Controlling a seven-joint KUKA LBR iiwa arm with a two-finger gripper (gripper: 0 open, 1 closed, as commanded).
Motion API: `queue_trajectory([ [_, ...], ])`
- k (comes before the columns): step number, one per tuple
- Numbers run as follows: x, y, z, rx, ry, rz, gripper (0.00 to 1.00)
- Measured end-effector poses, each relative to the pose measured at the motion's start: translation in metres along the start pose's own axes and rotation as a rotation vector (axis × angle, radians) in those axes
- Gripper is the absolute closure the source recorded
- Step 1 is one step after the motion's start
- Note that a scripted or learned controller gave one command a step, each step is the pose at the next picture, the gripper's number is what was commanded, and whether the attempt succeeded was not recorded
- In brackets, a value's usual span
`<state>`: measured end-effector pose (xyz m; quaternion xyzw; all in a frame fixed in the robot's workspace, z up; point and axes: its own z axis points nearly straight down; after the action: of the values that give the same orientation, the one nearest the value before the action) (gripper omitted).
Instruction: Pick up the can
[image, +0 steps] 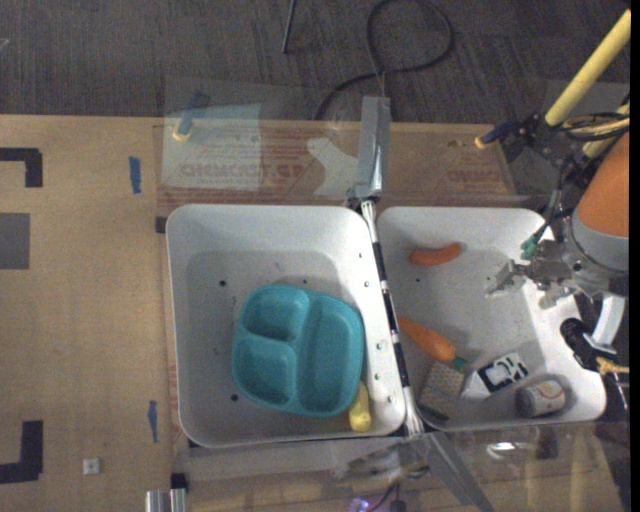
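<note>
The tabletop (80, 330) is a tan board with black corner marks and a few bits of blue tape, and it carries two shallow white bins set side by side, their inner walls touching down the middle. The left bin (200, 240) holds a big teal divided plate (297, 350) lying flat towards its near right corner, with a small yellow piece (360, 408) tucked just beside the plate's near right edge, against the bin wall.

The right bin (460, 222) is busier. The arm (612, 205), grey with its orange band, comes in over the right rim, and the end effector (528, 272) hangs over the right half of this bin, about midway between far and near walls. From here I cannot tell whether it is open or closed; the metal parts are a blur.

An orange sausage-shaped piece (436, 255) lies near the far wall, to the left of the end effector. A carrot (430, 342) lies slantwise by the dividing wall. Nearer the front sit a speckled grey sponge-like pad (440, 388) and a small black-and-white box (503, 372).

The can (541, 397) lies on its side in the near right corner of the right bin, just beside the box. It is well apart from the end effector, closer to the near wall and nothing touching it from above.
</note>
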<state>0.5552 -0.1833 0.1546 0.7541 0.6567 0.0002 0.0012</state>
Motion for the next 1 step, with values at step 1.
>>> queue_trajectory([
  [1, 0.0211, 0.0223, 0.0502, 0.003, 0.001, -0.035, 0.00],
])
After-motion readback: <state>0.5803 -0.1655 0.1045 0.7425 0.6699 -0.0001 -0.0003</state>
